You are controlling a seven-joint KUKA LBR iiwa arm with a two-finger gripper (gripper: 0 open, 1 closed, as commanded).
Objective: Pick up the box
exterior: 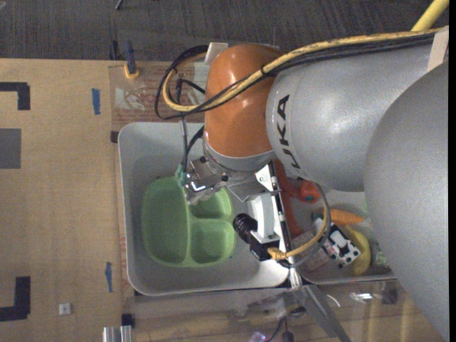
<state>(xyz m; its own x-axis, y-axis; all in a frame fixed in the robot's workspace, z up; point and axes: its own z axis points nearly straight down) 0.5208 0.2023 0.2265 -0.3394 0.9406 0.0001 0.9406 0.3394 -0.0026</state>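
A small white box with black markings (342, 246) lies in the right bin (335, 278), partly hidden by the arm and a yellow cable. My gripper (201, 185) hangs over the left bin (132, 191), well to the left of the box. It sits at the upper right rim of a green divided tray (167, 223). The orange wrist band (239, 105) and the grey arm cover much of the right bin.
In the right bin, an orange carrot-like item (348, 216), a red-orange item (308, 191) and a yellow item (362, 254) crowd the box. A black-and-white camera mount (258, 226) hangs off the wrist above the tray. Wooden bench (57, 191) lies to the left.
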